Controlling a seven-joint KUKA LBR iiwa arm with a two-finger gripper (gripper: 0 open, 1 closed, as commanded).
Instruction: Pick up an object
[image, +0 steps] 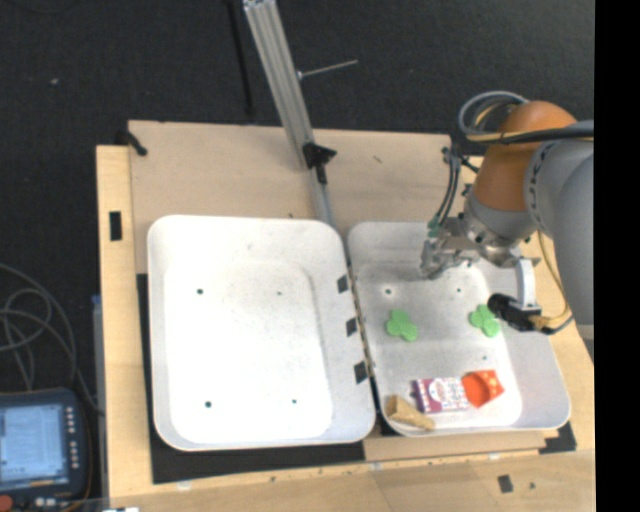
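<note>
Two green pieces (402, 325), (485, 320) mid right bin (380, 250); purple carton (440, 395), orange item (483, 387) at lower edge. Gripper (440, 255) above upper area, likely staging descent; pincer state cannot tell.

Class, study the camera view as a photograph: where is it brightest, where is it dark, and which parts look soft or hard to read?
In the camera view, the two white bins are brightest, nearly washed out; the floor beyond the bench is almost black. The gripper looks soft, its fingers unreadable. The green pieces and orange object show colour but blurry edges.
</note>
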